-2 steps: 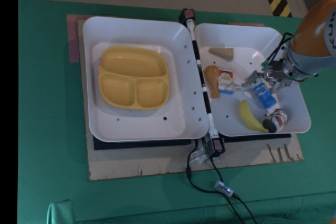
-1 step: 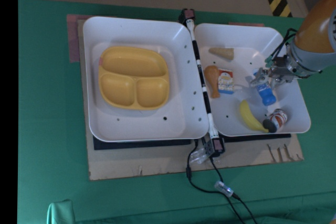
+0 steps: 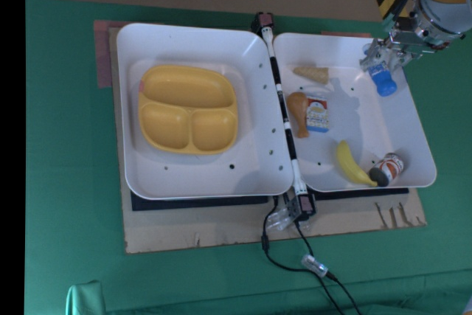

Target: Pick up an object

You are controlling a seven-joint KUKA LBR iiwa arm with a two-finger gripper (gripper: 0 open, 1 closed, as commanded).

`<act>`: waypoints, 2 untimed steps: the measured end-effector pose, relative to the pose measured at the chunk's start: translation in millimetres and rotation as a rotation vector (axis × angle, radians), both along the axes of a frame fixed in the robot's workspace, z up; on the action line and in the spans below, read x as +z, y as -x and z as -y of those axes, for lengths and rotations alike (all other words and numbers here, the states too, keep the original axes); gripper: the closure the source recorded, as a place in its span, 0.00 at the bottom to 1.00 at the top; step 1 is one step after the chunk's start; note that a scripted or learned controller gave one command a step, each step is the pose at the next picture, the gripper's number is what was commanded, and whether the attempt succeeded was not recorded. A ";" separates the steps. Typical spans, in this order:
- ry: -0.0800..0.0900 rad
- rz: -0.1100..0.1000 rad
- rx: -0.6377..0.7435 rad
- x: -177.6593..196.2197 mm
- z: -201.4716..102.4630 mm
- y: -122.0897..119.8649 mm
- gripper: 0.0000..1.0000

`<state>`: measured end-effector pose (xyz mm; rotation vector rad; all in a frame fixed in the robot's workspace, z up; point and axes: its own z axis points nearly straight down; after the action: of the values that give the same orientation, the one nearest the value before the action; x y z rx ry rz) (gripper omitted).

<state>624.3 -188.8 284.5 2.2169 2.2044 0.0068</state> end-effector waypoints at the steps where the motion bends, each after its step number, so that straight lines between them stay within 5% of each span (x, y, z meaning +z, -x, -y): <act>1: 0.000 0.002 -0.001 40.3 0.2 22.1 1.00; 2: 0.001 -0.001 -0.002 36.8 0.5 19.7 1.00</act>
<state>604.6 -189.2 321.2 2.2188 2.2018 0.0046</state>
